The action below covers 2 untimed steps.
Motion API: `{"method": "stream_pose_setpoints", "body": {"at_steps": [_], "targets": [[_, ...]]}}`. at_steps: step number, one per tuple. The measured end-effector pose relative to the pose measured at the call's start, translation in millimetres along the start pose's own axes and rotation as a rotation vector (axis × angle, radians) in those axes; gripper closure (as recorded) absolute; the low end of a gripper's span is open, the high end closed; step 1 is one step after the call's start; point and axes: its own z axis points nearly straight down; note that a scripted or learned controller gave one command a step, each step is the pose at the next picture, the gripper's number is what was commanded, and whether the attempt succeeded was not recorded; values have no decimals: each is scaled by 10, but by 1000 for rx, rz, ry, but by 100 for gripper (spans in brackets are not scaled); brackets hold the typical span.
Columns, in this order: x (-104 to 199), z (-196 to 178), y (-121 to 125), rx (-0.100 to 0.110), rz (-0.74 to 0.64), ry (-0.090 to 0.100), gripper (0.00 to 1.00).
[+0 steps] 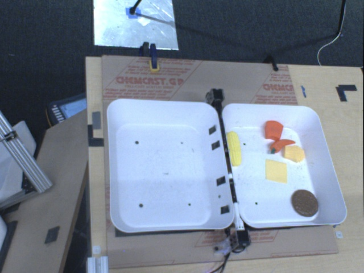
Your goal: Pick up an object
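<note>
Your right bin (327, 169) holds every object: a yellow corn cob (233, 148) by its left wall, an orange piece (273, 129) above a carrot (280, 145), a cheese wedge (294, 153), a flat yellow slice (277, 171), and a brown cookie (305, 202) near the front corner. The left bin (162, 164) sits just beside it on the surface (170, 75).

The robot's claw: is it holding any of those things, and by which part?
Nothing is held: every piece lies loose in the right bin.
</note>
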Motion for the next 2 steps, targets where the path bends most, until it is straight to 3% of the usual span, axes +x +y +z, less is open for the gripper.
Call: {"method": "stream_pose_setpoints", "body": {"at_steps": [1, 2], "targets": [[5, -146, 705, 2, 1, 1, 100], [-2, -232, 771, 3, 2, 2, 100]]}}
